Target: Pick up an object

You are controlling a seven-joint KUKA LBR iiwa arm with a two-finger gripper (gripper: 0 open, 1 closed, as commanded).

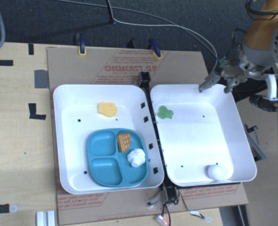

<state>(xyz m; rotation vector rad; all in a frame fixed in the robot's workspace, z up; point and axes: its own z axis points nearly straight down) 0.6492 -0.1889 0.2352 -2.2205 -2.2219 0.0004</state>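
My gripper hangs over the far right corner of the right bin, fingers spread open with nothing between them. A small green piece lies at that bin's far left, well to the left of the gripper. A white ball rests near the right bin's front edge. In the left bin a yellow piece lies on the floor at the back. A blue divided tray there carries a brown waffle-like piece and a white lump.
Both bins sit on a cardboard sheet held by two clamps at the back. A black cable runs across the dark floor behind. Black tape marks dot the wooden bench at left.
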